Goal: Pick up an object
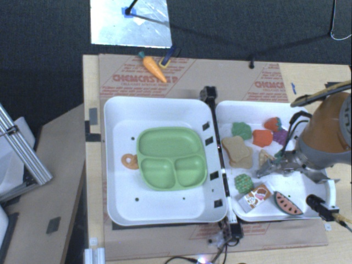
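Note:
The right bin [324,194] holds several toy foods: a tan bread slice [237,151], a dark green leafy piece [241,129], an orange piece [262,138], a red piece [272,124], purple grapes [282,136], a green broccoli [243,181], a small red and white carton [254,197] and a watermelon slice [287,202]. My gripper [265,168] hangs low in the middle of this bin, just above a small tan piece [266,156] and to the right of the bread slice. The grey arm with its orange band [324,126] reaches in from the right.
The left bin [118,147] carries a green divided plate [170,157] and a small orange pretzel ring [130,161]. A toy carrot [154,69] lies on the cardboard behind the bins. A black divider [212,142] separates the bins.

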Motion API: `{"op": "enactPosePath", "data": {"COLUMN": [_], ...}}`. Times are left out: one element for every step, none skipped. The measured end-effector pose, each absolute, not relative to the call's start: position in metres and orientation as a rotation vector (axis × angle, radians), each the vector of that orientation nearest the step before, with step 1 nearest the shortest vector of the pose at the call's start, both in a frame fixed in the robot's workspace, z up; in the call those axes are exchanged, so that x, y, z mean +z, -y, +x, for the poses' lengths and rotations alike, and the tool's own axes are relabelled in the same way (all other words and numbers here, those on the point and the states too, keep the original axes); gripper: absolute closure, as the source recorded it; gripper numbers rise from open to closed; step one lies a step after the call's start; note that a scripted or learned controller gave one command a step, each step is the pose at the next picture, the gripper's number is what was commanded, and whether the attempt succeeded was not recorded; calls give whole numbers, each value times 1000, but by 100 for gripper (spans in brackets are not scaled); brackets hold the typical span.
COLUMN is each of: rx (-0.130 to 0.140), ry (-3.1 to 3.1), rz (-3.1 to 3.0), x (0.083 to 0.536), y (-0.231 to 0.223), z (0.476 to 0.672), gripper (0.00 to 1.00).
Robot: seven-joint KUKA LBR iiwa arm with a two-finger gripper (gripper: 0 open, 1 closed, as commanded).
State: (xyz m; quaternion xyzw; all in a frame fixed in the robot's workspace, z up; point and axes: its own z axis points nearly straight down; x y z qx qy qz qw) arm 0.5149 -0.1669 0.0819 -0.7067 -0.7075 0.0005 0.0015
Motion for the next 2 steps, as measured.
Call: {"op": "enactPosePath", "data": {"rx": [-2, -3], "ry": [2225, 2227], "rz": [-2222, -2220], "x": [95, 137], "y": [168, 167], "z": [517, 518], "gripper": [100, 100]}}
